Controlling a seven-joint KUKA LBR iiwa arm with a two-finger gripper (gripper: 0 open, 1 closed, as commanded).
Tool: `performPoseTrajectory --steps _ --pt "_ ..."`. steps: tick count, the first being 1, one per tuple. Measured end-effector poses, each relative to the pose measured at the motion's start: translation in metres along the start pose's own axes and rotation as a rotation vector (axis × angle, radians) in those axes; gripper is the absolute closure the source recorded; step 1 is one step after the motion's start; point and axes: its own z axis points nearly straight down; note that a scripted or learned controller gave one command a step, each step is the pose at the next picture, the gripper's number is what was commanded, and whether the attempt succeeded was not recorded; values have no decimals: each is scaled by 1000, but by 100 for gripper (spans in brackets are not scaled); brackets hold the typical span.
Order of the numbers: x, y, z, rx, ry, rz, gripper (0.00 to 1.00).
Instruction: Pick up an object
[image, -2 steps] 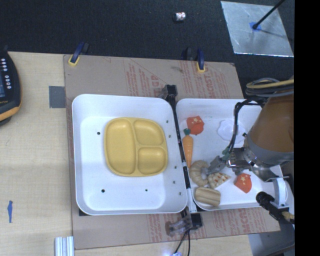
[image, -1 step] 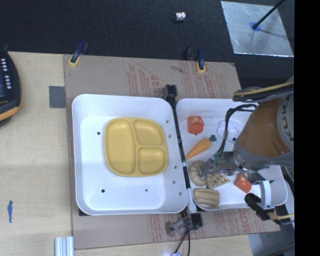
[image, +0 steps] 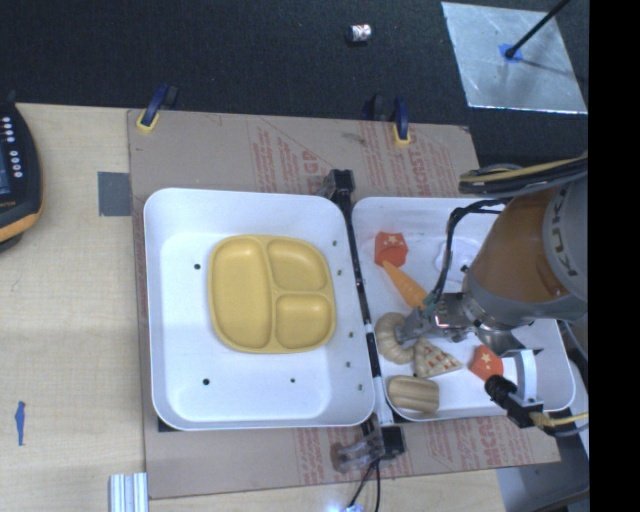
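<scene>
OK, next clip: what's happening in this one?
A grey and orange arm reaches in from the right over the right bin, its gripper low among small toy foods: a carrot, a red block, a pizza slice, a bread roll and a pretzel-like piece. Nothing is visibly lifted. The left bin holds a yellow divided plate.

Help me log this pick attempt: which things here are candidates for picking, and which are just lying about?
Job:
gripper
pretzel
pizza slice
carrot
bread roll
red block
right bin

Lying about:
yellow divided plate
left bin
clamps
handheld controller
</scene>
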Motion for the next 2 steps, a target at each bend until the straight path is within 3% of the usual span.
performPoseTrajectory --steps 1,2 --pt "-1 52 1 1 5 -2 0" --pt "3 76 1 1 -2 1 0"
